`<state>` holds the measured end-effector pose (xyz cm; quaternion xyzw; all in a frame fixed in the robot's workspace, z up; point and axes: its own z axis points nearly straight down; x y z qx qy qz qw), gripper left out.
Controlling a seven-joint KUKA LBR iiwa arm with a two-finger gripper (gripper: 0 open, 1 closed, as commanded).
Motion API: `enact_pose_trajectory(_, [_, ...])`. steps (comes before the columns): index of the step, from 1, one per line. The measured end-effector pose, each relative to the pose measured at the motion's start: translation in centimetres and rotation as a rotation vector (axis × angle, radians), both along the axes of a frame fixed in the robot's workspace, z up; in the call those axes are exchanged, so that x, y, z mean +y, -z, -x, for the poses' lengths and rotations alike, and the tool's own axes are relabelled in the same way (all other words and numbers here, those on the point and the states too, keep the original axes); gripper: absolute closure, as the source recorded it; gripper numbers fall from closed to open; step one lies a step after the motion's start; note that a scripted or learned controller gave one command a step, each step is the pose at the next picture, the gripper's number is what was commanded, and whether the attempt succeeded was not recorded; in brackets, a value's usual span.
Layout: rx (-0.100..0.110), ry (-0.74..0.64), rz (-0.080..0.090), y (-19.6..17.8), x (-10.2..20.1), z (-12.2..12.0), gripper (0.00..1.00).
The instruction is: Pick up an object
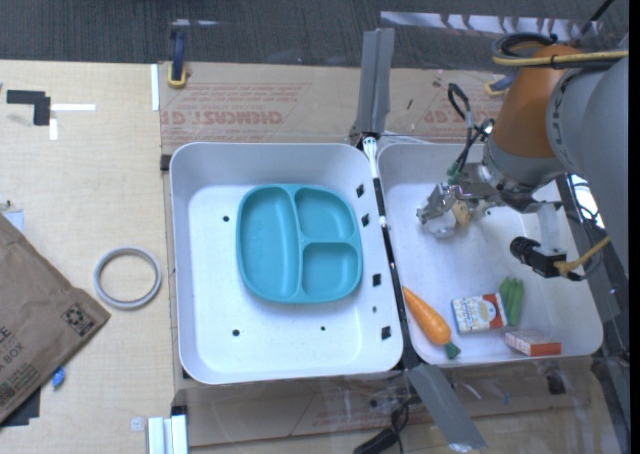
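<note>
bench (80, 192): bins (185, 272), tape ring (127, 276)

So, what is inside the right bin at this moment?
The right bin holds a carrot, a small white carton, a green item and a small box. The gripper hangs over its far part, covering whatever lies beneath.

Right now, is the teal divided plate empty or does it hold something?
Empty. The teal divided plate lies flat in the left bin, and all three of its compartments show bare teal.

Cardboard box (35, 327), left of the tape ring (127, 276): cut off by frame edge. Small item beneath gripper (441, 214): too blurred to identify.
</note>
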<state>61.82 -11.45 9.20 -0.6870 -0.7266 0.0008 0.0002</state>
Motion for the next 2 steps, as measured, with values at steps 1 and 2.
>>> enact_pose_trajectory(1, [-0.001,-0.002,0.002,-0.9,-0.1,0.0,1.00])
enact_pose_trajectory(2, [0.000,0.123,0.001,-9.9,6.3,-0.6,1.00])
